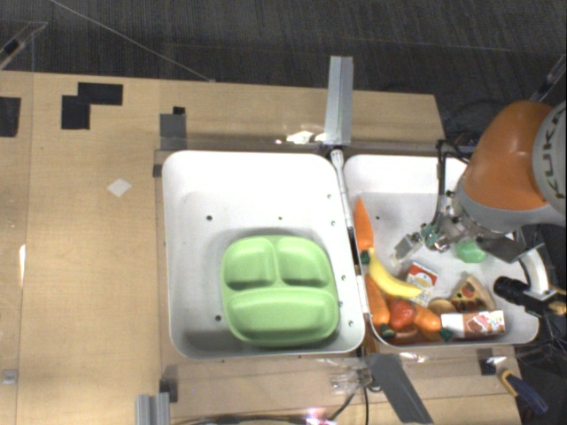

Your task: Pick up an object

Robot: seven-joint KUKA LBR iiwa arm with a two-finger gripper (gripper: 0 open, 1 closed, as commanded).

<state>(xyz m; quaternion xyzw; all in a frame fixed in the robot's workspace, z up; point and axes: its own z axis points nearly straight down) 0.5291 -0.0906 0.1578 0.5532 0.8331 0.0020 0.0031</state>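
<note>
- Objects for picking are lying crowded in the right bin (390, 180), toward its 6 o'clock edge: a banana (392, 282), an orange carrot (364, 228), a tomato-like red piece (403, 315) and a small bottle (474, 324).
- Green tray (281, 288) is sitting alone in the left bin (248, 180), an awkwardly flat target.
- End effector (431, 236) is hanging over the right bin's centre; whether it is apart or together I cannot tell.
- Judging risk: tight clutter at 6 o'clock is inviting a glancing grip, or two pieces lifting at once.
</note>
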